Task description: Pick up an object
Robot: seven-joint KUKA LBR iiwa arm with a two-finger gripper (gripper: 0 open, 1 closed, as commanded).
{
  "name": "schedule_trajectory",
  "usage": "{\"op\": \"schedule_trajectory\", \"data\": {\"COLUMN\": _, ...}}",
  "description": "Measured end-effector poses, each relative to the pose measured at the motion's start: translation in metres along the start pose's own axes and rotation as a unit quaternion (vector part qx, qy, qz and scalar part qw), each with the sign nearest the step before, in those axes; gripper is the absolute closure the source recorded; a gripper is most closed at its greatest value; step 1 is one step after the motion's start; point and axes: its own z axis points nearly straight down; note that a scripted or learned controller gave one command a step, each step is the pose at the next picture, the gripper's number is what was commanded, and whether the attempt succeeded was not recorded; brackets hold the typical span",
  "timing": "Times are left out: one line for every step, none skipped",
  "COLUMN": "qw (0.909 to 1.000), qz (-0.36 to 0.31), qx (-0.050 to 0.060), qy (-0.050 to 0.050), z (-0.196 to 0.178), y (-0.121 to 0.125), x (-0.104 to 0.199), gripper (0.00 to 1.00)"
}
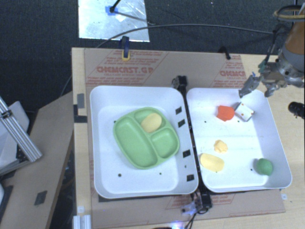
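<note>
Tool (259,86) positioned above the far right corner of the right bin (279,144), just past its far rim. Fingers spread apart, nothing between them: open and unloaded.

Nearest candidate: white block (244,112), lying in the far part of the right bin, just below and slightly left of the tool as seen in the camera view. Tilted relative to the bin walls; long axis running roughly from far left to near right. Red block (226,113) touching or just beside the white block on its left; contact not resolvable. Judgement: short descent with a small shift toward the bin centre required to reach either one; crowding of the pair likely to complicate finger placement.

Other items in the right bin, well apart from the tool: small yellow piece (220,146) near the bin middle; yellow lump (211,162) near the left wall toward the near edge; green ball (264,166) at the near right corner, close to the wall.

Left bin (102,142): green tray (143,144) with three compartments, set at an angle; yellow item (152,122) resting in its far compartment. Farthest from the tool.

Surface: smooth white bin floor, shallow walls. Bins seated on a cardboard sheet (143,68) over the desk (295,128). Room above the right bin unobstructed; far wall and right wall close to the tool, limiting approach from those sides.
</note>
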Motion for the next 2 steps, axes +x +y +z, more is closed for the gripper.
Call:
{"op": "schedule_trajectory", "data": {"qw": 1.0000, "qz": -0.001, "qx": -0.006, "qy": -0.001, "z": -0.008, "y": 0.002, "x": 0.001, "gripper": 0.00}}
{"op": "schedule_trajectory", "data": {"qw": 1.0000, "qz": -0.002, "qx": -0.004, "qy": -0.001, "z": 0.048, "y": -0.002, "x": 0.009, "gripper": 0.00}}
